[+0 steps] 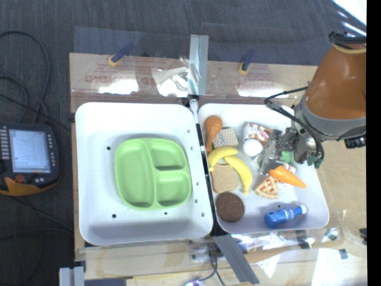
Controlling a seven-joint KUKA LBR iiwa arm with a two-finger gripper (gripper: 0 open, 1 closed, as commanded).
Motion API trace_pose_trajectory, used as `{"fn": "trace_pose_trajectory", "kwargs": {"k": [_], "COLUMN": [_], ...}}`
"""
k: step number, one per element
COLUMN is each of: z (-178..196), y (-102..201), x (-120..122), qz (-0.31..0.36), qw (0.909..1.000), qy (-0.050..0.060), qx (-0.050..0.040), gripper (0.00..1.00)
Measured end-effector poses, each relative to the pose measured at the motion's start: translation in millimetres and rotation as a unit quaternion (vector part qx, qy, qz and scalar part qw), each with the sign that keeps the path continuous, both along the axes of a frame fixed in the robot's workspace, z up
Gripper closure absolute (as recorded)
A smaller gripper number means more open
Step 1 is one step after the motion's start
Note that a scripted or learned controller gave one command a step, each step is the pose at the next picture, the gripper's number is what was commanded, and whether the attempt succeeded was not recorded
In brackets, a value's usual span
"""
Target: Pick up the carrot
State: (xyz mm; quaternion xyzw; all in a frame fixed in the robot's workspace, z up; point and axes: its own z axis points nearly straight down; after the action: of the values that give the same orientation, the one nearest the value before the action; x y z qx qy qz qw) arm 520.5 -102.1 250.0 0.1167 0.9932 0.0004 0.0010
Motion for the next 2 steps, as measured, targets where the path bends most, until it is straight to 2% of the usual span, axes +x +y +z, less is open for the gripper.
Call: {"fn": "trace_pose_trajectory", "kwargs": {"k": [1, 2], "z": [6.7, 27.4], "y": [-82.1, -48.0], "x": [19.3, -11.1], "qz": [0.107, -0.047], "qw": [0.9943, 0.9989], "qy": [0.0, 0.0], "qx": [-0.0013, -0.0004], "gripper": [1.0, 1.0]}}
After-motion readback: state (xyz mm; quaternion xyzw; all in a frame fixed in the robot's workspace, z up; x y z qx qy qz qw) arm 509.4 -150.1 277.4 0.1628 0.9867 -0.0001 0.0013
